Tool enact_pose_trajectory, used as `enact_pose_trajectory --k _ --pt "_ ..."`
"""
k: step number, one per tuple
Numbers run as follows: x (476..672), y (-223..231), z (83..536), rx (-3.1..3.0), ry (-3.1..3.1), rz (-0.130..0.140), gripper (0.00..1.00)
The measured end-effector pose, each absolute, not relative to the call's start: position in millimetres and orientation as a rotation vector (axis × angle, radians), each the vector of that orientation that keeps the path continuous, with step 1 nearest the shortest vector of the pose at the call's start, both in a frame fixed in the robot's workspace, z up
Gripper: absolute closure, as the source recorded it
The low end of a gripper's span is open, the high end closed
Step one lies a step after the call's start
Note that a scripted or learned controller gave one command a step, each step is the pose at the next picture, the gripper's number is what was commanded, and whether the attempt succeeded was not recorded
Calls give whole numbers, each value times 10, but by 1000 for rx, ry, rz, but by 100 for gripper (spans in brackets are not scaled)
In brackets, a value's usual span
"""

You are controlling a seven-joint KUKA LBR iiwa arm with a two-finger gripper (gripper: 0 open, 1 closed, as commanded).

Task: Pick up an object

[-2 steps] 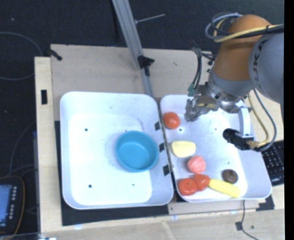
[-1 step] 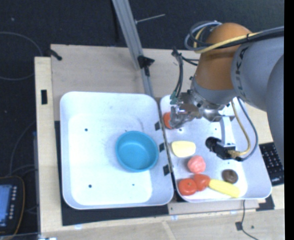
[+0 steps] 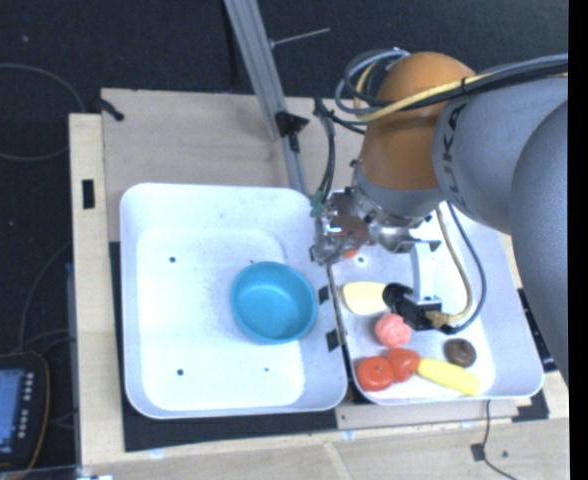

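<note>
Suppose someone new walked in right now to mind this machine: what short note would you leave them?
Gripper: above the right bin's near-left part, by the wall between the bins; whether the fingers are open or shut can't be judged.
Things: blue bowl in the left bin. In the right bin: pale yellow piece, pink piece, red tomato-like piece, yellow banana-like piece, small brown piece.
Done: nothing seen lifted.
Left: grasp and lift one.

You've got 1 fixed cam above the bench (image 3: 89, 298), looking down at a slant on both bins (image 3: 144, 268), arm (image 3: 494, 138) entering from right.
</note>
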State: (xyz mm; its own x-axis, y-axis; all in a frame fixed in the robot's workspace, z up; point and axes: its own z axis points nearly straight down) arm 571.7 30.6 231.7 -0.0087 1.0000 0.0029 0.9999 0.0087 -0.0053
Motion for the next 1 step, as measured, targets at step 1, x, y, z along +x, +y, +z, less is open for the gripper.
enact_pose_trajectory --k 1 --pt "5534 857 2277 -2206 -2227 6 100"
